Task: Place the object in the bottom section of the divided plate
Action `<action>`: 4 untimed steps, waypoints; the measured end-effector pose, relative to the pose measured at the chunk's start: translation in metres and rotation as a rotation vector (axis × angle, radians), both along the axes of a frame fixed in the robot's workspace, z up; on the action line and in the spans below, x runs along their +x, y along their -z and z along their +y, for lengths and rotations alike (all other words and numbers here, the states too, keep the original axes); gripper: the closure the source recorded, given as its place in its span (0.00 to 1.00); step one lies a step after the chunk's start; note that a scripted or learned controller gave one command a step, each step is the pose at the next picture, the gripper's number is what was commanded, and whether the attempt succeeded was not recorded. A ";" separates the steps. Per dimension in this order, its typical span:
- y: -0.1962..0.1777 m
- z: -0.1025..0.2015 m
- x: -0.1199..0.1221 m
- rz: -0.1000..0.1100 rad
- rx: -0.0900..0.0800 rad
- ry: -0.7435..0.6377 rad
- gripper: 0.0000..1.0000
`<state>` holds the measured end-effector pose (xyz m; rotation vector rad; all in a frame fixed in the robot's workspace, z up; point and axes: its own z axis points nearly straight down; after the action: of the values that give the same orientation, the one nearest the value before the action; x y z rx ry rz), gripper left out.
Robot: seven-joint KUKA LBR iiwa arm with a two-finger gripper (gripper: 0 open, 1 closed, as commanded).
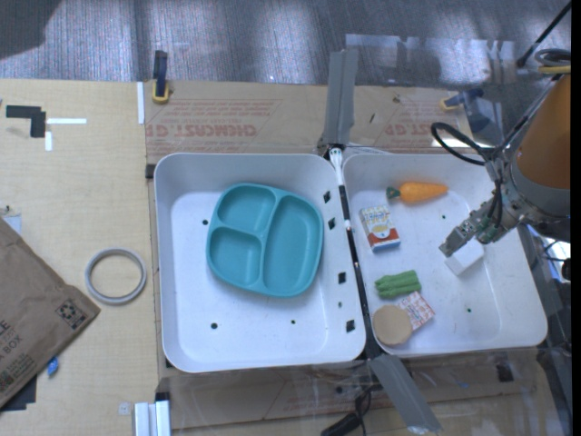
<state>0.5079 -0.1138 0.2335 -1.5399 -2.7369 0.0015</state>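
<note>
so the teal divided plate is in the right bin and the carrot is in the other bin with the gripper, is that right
Not quite. The camera view shows the teal divided plate in the left bin, not the right. The carrot lies in the right bin, where the gripper is.

Light wooden bench top point(73, 198) fills the left side, black L-shaped mark point(27, 119) and white tape strip point(65, 122) near its far edge. Tape roll point(115, 274) lies on it, brown cardboard box point(32, 321) at lower left. Cardboard sheet point(236, 116) with red print behind the bins. Grey ribbed floor point(227, 21) beyond, patchy light across it.
</note>
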 end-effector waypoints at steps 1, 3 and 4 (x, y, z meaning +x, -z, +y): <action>-0.068 0.028 -0.029 -0.003 -0.001 0.082 1.00; -0.001 0.095 0.012 0.001 -0.002 0.074 1.00; -0.021 0.051 0.030 -0.003 -0.001 -0.408 1.00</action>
<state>0.5381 -0.0626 0.2548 -0.9547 -2.9954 0.0001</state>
